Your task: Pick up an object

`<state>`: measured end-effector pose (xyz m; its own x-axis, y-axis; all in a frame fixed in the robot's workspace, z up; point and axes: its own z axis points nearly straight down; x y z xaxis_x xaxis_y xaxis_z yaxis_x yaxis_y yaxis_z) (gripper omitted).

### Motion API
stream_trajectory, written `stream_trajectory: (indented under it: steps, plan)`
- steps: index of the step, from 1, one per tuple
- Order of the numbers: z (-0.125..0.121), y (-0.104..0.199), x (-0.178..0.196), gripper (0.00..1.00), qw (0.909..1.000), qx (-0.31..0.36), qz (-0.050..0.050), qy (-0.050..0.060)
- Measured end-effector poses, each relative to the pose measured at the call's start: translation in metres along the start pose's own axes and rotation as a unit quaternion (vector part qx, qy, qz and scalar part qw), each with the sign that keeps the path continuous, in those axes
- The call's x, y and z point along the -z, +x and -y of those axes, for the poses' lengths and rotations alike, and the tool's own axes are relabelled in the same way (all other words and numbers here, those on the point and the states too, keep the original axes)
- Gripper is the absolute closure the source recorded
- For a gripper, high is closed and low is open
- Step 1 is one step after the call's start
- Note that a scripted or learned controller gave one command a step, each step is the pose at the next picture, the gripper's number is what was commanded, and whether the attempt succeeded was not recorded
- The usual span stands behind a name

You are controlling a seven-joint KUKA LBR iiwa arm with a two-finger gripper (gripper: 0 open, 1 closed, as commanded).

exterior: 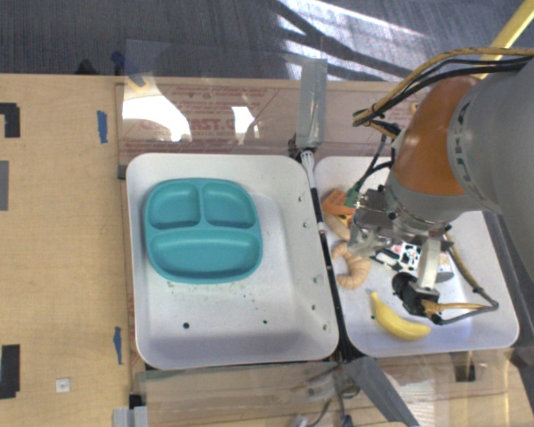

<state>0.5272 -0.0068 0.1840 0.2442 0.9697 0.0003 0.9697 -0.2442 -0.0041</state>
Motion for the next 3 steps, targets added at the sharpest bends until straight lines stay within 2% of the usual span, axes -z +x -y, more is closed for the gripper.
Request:
stream_trajectory:
  steps: [1, 2, 3]
  plan:
    - [0.033, 0.065, -0.001, 1.0, 0.9737, -0.228, 0.0, 0.0]
    - [0.087, 0.136, -0.077, 1.0, 0.945, -0.327, 0.002, 0.003]
    - [0.092, 0.181, 0.006, 1.0, 0.9067, -0.422, -0.002, -0.001]
